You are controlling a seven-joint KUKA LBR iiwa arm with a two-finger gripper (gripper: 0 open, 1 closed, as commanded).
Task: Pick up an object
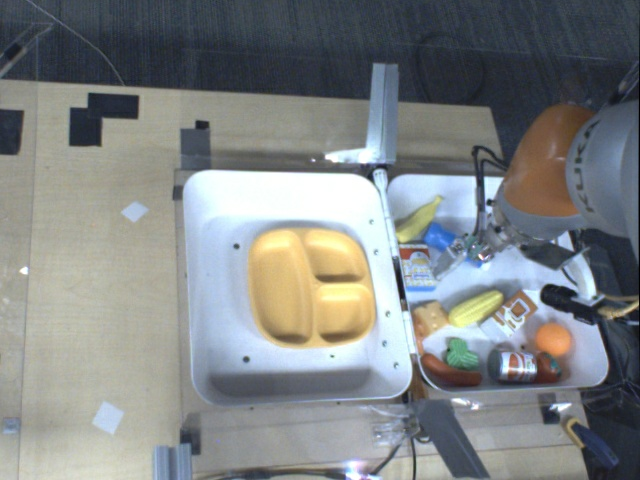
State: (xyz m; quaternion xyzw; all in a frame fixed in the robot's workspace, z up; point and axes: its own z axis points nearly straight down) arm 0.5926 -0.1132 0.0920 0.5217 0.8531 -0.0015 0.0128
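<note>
Two white bins (200, 268) sit on a pale wood bench (90, 298), a yellow divided tray (308, 286) at centre, and at lower right a yellow banana (418, 219), blue block (439, 237), yellow corn (475, 308), orange ball (552, 340) and red-labelled can (517, 366).

Two white bins (215, 298) side by side, one yellow divided tray (310, 286), one banana (418, 218), one corn cob (474, 308), one orange (553, 340), one can (516, 366), one blue object (440, 238), two small printed cartons (417, 268), one green toy (461, 352), one robot arm (560, 173).
</note>
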